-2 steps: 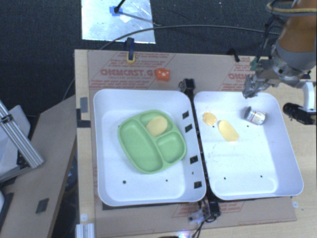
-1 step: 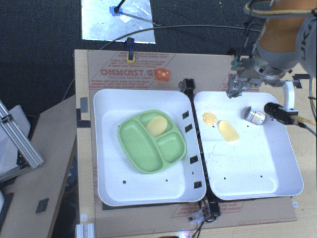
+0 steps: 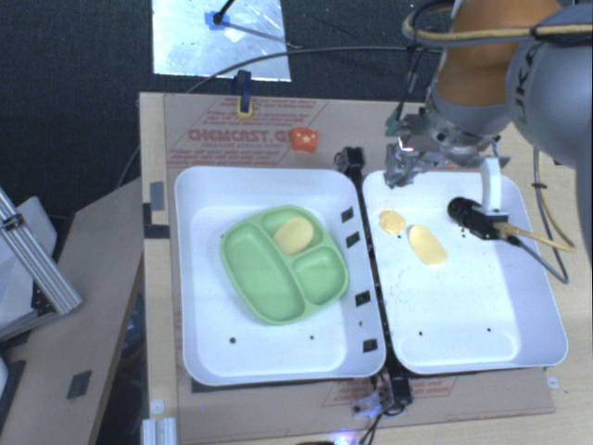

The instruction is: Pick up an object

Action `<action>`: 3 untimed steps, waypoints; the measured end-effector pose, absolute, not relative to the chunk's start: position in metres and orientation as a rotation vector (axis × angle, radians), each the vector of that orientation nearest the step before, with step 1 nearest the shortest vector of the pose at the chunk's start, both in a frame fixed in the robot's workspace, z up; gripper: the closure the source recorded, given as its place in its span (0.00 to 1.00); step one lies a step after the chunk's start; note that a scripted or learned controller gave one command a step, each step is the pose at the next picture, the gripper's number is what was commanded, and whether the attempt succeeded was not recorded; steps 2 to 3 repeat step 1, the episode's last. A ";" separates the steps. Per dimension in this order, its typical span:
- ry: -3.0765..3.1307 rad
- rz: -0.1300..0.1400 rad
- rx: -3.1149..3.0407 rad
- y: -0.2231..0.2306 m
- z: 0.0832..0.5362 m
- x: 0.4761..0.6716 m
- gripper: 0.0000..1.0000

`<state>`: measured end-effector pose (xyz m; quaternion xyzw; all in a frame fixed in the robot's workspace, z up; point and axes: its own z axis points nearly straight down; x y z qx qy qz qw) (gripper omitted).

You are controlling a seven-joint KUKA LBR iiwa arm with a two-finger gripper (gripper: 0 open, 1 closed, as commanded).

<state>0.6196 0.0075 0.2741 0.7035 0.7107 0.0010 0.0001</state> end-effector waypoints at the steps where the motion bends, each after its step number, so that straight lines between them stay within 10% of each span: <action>1: 2.232 0.004 2.210 0.060 0.263 0.629 1.00; 3: 2.232 0.004 2.210 0.060 0.263 0.629 1.00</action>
